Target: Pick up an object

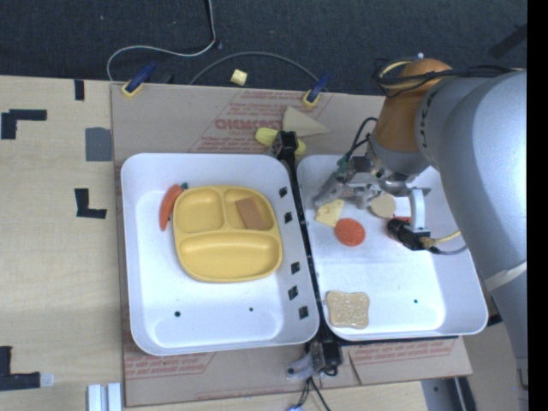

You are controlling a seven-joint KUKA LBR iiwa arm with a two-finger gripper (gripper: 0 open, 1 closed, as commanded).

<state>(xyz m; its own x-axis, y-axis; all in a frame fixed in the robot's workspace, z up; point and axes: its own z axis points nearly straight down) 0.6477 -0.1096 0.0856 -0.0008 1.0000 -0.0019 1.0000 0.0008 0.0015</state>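
Observation:
The right bin [454, 302] holds a pale yellow wedge [330, 213], a red round slice [349, 232], a beige disc [383, 205] and a slice of toast [348, 308] near its front edge. My gripper [344, 191] is down at the bin's back left, just above and behind the yellow wedge. The beige disc lies partly under the gripper's body. The wrist hides how the gripper stands, and I see nothing clearly held.
The left bin [145, 306] holds a yellow divided plate [227, 251] with a brown piece [253, 213] in one compartment, and an orange carrot [169, 205] beside the plate. A black divider [295, 229] runs between the bins. The arm covers the right bin's back right.

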